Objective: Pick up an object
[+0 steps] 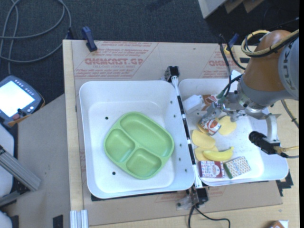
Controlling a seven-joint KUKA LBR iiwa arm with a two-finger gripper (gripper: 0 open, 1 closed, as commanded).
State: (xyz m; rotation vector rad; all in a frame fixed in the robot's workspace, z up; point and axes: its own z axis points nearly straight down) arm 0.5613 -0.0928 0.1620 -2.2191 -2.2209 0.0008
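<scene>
I take the right bin (280, 171) as my landmark: the left bin (90, 127) sits touching it across the centre seam and carries a green divided plate (138, 145), well apart from the work. The arm (266, 75) reaches over the right bin's far half, and its gripper (214, 112) hangs low above the clutter near the bin's left wall. Directly under the gripper, toward the bin's middle, lies a small red-and-white packet (210, 125), which I judge to be the target; whether the claw touches it or how wide it stands I cannot tell, since the metal parts blur together there. The packet looks light, thin-skinned and crinkly, so I expect it to slide or fold; I would pinch across its narrow width near the centre. Nearer the bin's front edge lie a yellow banana (219, 154), a pale yellow slice-like piece (203, 139), a dark red carton (211, 169) and a green-patterned box (237, 166), all stiffer and easier to grip squarely.
</scene>
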